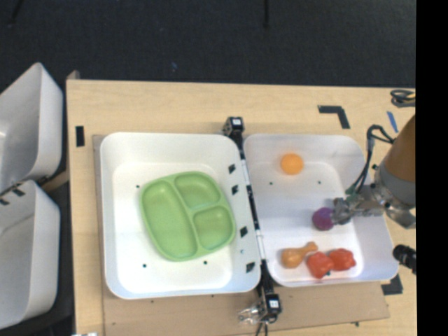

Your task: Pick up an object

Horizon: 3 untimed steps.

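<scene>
In the right bin (308, 145) lie several small objects. A purple round piece (322, 219) sits near the bin's middle right, and my gripper (339, 212) is right against its right side, reaching in from the right. The gripper's tip overlaps the purple piece, so the hold on it is unclear. An orange ball (292, 164) rests toward the far side. An orange drumstick-shaped piece (298, 255) and a red lumpy piece (330, 262) lie along the near wall.
A green divided plate (187, 215) fills much of the left bin (108, 187). Black clips run along the seam between the bins (245, 208). White containers (28, 124) stand off the bench's left edge.
</scene>
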Motion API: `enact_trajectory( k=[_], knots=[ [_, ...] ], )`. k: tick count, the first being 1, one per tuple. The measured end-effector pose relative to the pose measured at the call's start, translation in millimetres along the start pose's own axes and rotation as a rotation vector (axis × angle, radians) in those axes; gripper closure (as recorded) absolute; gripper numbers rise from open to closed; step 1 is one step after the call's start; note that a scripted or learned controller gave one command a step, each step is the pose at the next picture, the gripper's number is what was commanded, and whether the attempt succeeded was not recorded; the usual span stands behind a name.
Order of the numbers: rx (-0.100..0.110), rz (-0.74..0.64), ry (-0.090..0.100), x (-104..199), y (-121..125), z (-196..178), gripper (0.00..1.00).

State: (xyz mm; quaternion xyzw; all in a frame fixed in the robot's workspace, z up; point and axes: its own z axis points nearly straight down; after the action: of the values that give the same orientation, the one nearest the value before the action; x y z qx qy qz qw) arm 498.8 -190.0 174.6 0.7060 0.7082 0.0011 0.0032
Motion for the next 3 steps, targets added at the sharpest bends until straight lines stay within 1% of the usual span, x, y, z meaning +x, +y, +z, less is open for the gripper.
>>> enact_trajectory(
  k=[1, 2, 3],
  knots=[
    [-0.002, -0.001, 0.000, 5, 10, -51, 1.00],
    [0.001, -0.001, 0.001, 4, 12, -94, 1.00],
    [0.002, -0.002, 0.001, 3, 13, -113, 1.00]
  ],
)
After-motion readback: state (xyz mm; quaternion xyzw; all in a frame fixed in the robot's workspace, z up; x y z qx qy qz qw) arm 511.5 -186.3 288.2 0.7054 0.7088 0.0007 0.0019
